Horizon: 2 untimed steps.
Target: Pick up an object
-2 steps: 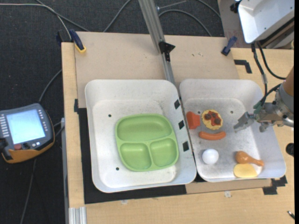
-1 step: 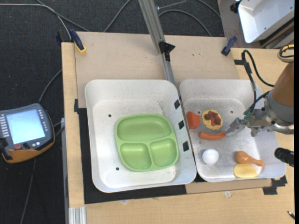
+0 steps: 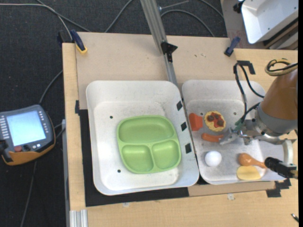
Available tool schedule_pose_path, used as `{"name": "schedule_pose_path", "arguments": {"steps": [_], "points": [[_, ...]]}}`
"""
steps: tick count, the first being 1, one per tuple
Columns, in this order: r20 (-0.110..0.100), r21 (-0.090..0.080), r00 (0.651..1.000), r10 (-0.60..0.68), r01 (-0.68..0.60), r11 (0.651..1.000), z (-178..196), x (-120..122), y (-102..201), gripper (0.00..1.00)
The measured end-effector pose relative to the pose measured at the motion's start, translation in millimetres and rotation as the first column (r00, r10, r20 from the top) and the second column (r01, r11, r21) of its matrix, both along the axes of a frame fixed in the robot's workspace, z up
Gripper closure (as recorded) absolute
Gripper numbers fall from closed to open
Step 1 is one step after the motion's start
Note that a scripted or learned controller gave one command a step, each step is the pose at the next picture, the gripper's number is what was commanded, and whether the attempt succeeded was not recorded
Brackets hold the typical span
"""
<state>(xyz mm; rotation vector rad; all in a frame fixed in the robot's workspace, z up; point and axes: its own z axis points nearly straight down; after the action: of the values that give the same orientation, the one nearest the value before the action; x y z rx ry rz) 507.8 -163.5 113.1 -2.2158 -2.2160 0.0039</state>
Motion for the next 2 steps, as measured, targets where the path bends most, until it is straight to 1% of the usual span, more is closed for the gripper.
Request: {"name": "schedule_pose_path", "arguments": {"steps": [1,2], "points": [[0.008,-0.002,1.0,0.0,0.0,1.0,-27.2,1.1,0.6,0.0],[0.015,-0.008,1.0,-0.001,0.002,1.0,-14.3,2.7,-1.6,1.0]]}}
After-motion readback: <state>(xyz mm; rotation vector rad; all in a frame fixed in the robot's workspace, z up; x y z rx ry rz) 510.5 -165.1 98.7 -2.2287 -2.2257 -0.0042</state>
